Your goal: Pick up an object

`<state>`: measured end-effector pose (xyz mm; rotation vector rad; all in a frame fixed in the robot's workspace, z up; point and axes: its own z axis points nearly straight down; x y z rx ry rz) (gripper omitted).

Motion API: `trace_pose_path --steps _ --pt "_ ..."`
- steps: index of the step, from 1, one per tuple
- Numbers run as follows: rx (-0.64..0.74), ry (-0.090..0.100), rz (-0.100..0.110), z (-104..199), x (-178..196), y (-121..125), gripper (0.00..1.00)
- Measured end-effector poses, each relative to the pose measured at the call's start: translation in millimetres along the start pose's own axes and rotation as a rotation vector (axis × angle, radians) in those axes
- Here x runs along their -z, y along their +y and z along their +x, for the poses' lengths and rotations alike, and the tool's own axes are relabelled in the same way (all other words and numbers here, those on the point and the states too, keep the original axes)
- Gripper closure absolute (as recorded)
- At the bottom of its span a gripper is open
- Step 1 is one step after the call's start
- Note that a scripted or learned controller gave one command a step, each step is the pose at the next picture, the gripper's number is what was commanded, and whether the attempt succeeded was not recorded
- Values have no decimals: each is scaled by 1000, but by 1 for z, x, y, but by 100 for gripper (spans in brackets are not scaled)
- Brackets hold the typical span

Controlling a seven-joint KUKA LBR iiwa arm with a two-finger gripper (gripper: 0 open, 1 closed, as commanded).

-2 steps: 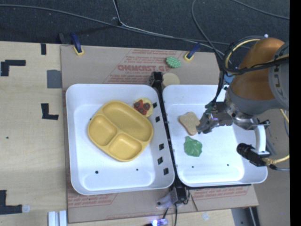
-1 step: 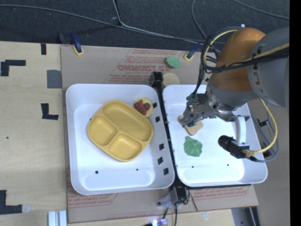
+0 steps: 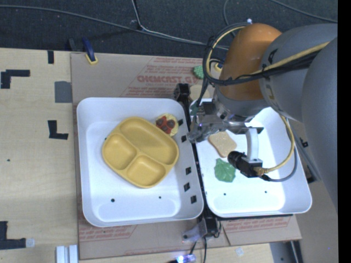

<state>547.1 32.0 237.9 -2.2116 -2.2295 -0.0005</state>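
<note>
Where the gripper (image 3: pixel 198 129) hangs — toast (image 3: pixel 222 143) just beside.

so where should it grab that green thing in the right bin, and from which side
Probably straight from above, closing across the green piece's narrower middle. It lies flat and low on the right bin's floor, so no side offers an edge. Its right side sits close to a black fitting on the arm; its left is freer.
</note>
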Motion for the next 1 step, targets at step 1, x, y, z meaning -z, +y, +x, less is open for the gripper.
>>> trace_pose_path --steps 1 --pt "-2 0 0 49 -1 19 100"
